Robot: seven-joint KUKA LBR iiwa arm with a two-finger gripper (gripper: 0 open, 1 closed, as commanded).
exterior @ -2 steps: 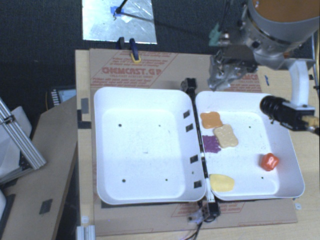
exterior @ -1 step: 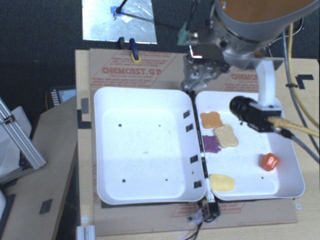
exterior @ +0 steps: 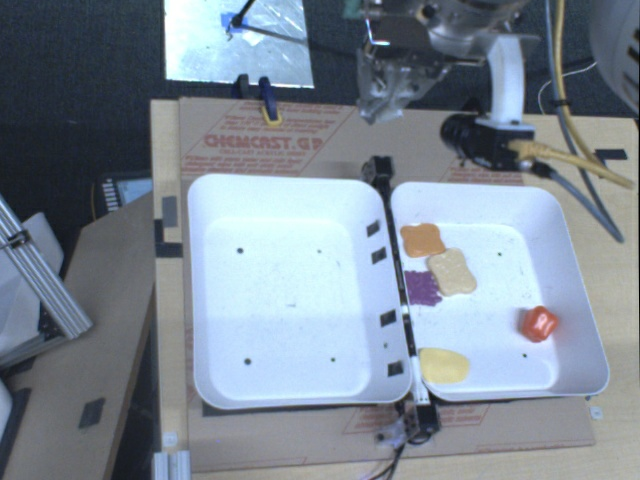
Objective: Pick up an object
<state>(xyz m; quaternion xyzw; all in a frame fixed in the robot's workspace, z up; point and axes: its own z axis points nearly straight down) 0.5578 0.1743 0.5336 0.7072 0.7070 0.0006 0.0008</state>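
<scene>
While the gripper (exterior: 385,103) hangs up high behind the two bins, I cannot tell how it is set. The left bin (exterior: 285,288) sits beside the right bin (exterior: 560,268). Inside the right one lie a tan piece (exterior: 452,272), a yellow piece (exterior: 444,366), an orange piece (exterior: 421,238), a purple patch (exterior: 421,288) and a red toy (exterior: 538,324).

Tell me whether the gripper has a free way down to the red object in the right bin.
Probably yes. The red object lies alone near the right bin's right wall, nothing over it. The gripper hangs above the bench behind the bins.
</scene>
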